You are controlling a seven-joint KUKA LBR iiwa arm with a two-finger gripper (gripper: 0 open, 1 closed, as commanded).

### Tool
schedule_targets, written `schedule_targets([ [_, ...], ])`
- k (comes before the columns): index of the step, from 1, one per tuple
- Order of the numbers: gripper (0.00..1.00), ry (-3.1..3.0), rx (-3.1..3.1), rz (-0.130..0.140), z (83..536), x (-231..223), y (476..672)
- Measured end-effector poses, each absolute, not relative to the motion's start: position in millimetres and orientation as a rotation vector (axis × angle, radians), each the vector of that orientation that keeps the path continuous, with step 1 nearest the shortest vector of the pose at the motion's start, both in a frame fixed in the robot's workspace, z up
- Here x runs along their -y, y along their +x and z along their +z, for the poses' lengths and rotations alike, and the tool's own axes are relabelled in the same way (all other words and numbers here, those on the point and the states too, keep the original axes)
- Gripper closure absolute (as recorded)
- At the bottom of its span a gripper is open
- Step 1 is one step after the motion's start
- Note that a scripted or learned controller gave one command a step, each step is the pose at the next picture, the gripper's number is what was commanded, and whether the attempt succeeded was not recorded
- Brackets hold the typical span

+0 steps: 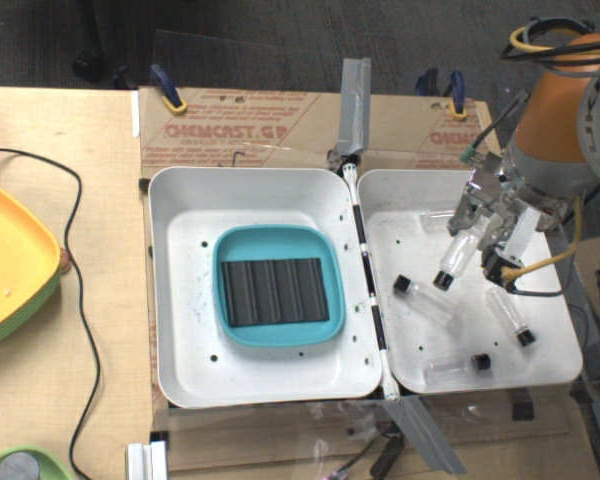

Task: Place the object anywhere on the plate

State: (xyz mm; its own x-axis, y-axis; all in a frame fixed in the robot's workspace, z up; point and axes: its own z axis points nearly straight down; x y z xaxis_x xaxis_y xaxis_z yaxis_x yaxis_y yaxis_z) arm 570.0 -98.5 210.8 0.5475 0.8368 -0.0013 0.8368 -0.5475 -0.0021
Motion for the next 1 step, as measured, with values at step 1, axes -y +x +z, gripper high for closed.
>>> schedule_targets([
  [1,0.00,-2.762,1.494,0.003,210.9,98.5,570.0],
])
